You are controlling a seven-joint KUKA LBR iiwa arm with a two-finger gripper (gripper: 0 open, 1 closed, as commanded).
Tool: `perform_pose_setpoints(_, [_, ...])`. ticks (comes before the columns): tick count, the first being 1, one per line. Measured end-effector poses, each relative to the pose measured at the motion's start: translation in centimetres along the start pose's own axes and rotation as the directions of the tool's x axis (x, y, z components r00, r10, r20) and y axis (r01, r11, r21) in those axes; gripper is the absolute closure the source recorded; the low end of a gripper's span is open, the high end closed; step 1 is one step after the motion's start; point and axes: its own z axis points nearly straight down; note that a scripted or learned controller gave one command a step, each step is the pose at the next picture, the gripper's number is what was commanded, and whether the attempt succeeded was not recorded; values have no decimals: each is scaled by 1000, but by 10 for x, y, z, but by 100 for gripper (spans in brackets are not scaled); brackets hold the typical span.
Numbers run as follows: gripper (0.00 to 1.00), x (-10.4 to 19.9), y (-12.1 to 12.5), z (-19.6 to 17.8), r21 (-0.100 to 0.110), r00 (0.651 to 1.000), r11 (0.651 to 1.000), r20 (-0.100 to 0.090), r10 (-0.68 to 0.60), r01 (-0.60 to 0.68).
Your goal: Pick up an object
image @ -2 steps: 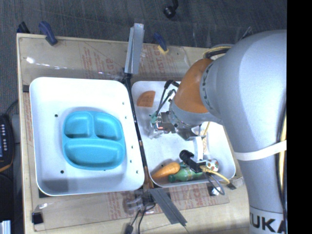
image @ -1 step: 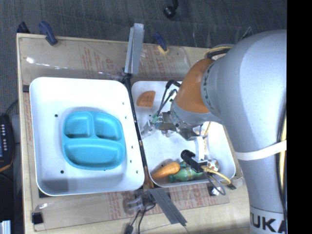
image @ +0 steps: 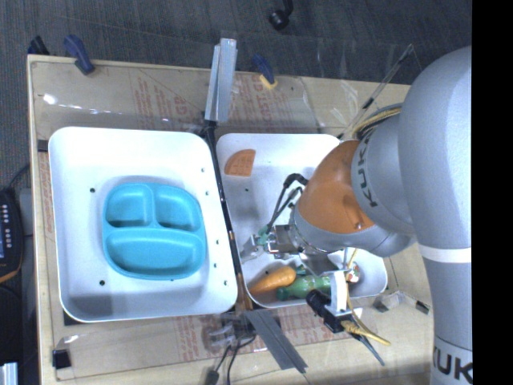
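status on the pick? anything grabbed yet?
Done: the arm has reached in over the right bin.
In hand: nothing visibly held. The claw sits low near the toy carrot and a green item beside it, but the wrist hides its tips.
Left: a confirmed grasp and lift. The carrot and an orange slice-shaped piece lie in the bin; the blue divided tray sits in the left bin.

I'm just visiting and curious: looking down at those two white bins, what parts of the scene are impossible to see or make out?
- Gripper: the arm's wrist covers most of it in the camera view, so what its tips are doing can't be read.
- Right bin: the arm hides much of its floor.
- Green object beside the carrot: partly under the arm, so its identity is unclear.
- Small item near the bin's corner: too small to name.
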Motion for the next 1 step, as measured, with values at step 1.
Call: perform_pose_setpoints(1, [100,4,1,-8,4,1000,1000,-10,-10,10])
